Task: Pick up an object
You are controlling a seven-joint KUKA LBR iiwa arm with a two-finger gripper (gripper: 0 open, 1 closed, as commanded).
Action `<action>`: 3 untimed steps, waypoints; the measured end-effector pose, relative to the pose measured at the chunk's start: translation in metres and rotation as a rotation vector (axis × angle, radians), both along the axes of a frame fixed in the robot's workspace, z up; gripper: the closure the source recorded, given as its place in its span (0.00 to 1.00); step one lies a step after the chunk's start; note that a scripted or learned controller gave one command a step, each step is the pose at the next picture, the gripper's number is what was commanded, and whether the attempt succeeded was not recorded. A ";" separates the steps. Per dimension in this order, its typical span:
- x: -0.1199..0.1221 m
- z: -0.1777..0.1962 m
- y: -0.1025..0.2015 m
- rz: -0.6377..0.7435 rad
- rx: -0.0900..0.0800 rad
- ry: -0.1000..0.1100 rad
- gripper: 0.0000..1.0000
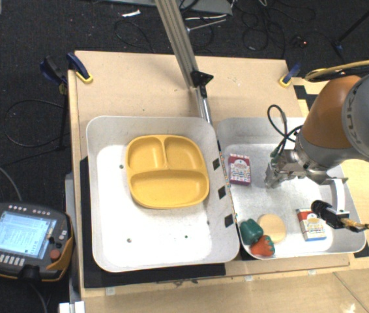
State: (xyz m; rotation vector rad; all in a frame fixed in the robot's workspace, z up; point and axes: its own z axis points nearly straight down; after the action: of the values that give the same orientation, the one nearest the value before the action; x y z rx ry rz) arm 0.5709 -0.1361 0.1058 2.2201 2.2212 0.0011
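Observation:
The right bin holds a small maroon box, a round tan disc, a green piece beside a red piece, and a small red and white box. My gripper hangs over the middle of this bin, to the right of the maroon box and above the tan disc. Nothing shows between its fingers. The grey arm with its orange band comes in from the right.
The left bin holds a yellow divided plate. A metal pole slants across the back of the bench. A teach pendant lies on the floor at the left. Cables run along the right bin's far side.

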 end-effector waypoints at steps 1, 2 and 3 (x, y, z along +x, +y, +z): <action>0.006 0.063 0.000 0.002 -0.001 -0.006 1.00; 0.010 0.126 -0.003 0.002 -0.002 -0.007 1.00; 0.012 0.180 -0.003 0.002 -0.002 -0.005 1.00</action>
State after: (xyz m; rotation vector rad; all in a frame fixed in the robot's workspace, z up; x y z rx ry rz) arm 0.5827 -0.1394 0.2856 2.2140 2.2205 0.0051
